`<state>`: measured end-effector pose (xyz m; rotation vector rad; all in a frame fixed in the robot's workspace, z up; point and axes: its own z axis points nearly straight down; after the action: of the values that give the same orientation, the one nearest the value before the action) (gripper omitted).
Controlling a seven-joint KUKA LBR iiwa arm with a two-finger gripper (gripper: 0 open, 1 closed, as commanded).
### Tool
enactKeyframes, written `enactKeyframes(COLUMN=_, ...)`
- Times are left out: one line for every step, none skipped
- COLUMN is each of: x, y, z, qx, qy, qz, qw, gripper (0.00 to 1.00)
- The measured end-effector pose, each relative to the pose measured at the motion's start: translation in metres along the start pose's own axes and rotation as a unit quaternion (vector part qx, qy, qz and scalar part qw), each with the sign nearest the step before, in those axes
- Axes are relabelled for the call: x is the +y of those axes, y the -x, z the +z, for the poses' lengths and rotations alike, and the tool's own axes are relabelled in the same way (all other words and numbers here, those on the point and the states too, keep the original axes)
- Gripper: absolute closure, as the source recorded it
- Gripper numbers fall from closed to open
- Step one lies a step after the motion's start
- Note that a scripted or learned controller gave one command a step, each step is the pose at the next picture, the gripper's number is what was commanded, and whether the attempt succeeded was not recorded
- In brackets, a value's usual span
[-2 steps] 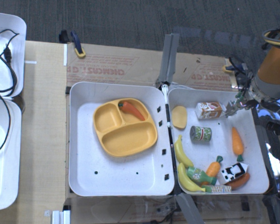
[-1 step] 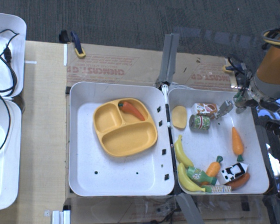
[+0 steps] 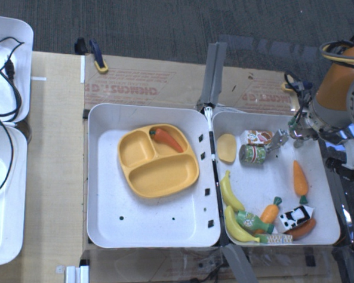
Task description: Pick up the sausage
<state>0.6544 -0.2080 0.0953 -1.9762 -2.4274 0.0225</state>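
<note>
Camera view is looking down on a table (image 3: pixel 50 160) carrying two shallow white bins side by side, and the counting is starting at the near edge. The right bin (image 3: pixel 332 195) is holding most of the things: along its near wall the sausage (image 3: pixel 303 228), reddish-brown, is lying in the near right corner, touching a small black-and-white cow toy (image 3: pixel 294 217) that is sitting just on top of it. Just left of these, a small orange carrot (image 3: pixel 269 213) is leaning on a green packet (image 3: pixel 250 221), and two yellow bananas are curving along the bin's left side, the nearer banana (image 3: pixel 239 226) against the near wall and the farther banana (image 3: pixel 230 194) beside the divider. One longer orange carrot (image 3: pixel 300 178) is lying alone by the right wall, well apart from the rest. Farther back, one pale yellow disc (image 3: pixel 226 148) is lying beside a dark can (image 3: pixel 253 154) on its side, with one red-and-white packet (image 3: pixel 257 137) just behind it. The gripper (image 3: pixel 279 140) is hanging at the far side of this bin, just right of the can, and whether it is spread or closed is something I cannot tell; the sausage is lying well apart from it. The left bin (image 3: pixel 101 211) is holding one yellow divided plate (image 3: pixel 157 175), and one red-orange pepper (image 3: pixel 167 140) is lying in its far right compartment.
</note>
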Motion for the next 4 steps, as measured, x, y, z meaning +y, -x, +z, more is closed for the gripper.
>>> enactKeyframes(x=0.001, y=0.007, z=0.001, qx=0.010, qy=-0.001, qz=-0.005, qw=0.9999, gripper=0.00)
enactKeyframes(x=0.002, y=0.009, z=-0.011, qx=0.004, qy=0.006, qz=-0.012, qw=0.9999, gripper=0.00)
enactKeyframes(x=0.003, y=0.008, z=-0.001, qx=0.007, qy=0.003, qz=-0.031, qw=0.9995, gripper=0.00)
enactKeyframes(x=0.002, y=0.007, z=-0.001, qx=0.010, qy=0.000, qz=0.020, qw=0.9998, gripper=0.00)
